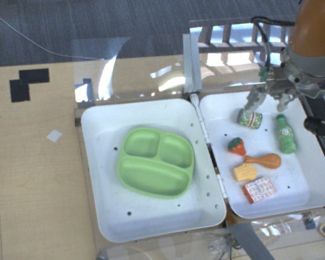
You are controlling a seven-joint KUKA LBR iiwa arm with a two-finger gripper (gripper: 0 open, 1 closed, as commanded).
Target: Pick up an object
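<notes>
A robotics lab: a pale wooden worktop [34, 189] with black marker patches [27, 83], two shallow white plastic bins [163, 229], clear acrylic guards [103, 75], grey carpet [136, 12].

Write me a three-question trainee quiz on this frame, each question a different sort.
1. True or false: the green plate lies in the left bin.
2. Which thing lies nearest the gripper? A) green can B) corn cob C) red box
3. Fill in: the drumstick lies between the green bottle and the ____.

Key: 1 true; 2 A; 3 corn cob.
</notes>
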